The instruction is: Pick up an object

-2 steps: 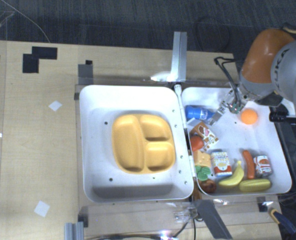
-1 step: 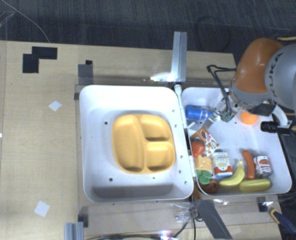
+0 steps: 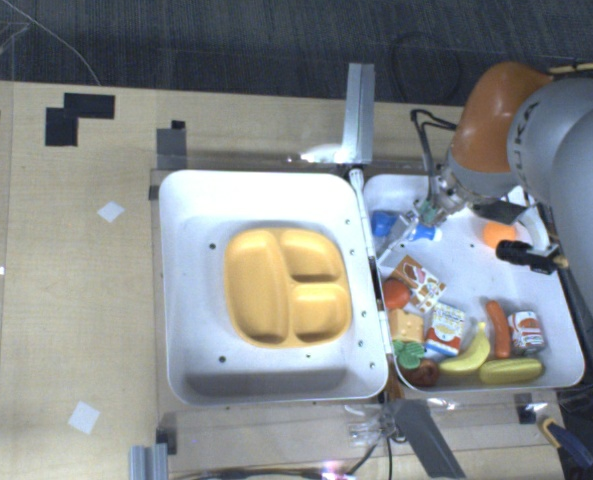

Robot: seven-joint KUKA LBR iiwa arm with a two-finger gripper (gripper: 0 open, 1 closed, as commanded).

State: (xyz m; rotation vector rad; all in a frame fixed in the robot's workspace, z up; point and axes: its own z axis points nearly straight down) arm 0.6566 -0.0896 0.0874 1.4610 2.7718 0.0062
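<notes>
The right bin [image 3: 566,363] holds a jumble of toy food. A blue item [image 3: 382,224] lies at its upper left, with a second blue piece [image 3: 423,232] just beside it. My gripper [image 3: 428,214] hangs low over that upper-left corner, its tip right at the second blue piece. The arm comes in from the upper right, with its orange band [image 3: 496,113] above the wrist. An orange ball [image 3: 497,234] sits just right of the gripper. A printed snack packet [image 3: 417,280] and a red tomato [image 3: 395,294] lie below it.
The left bin [image 3: 186,368] holds a yellow divided tray [image 3: 284,286]. Along the right bin's front lie a banana [image 3: 466,357], a yellow-green fruit [image 3: 510,371], a sausage [image 3: 498,325], a small can [image 3: 525,331], a carton [image 3: 446,326] and a cheese block [image 3: 406,325].
</notes>
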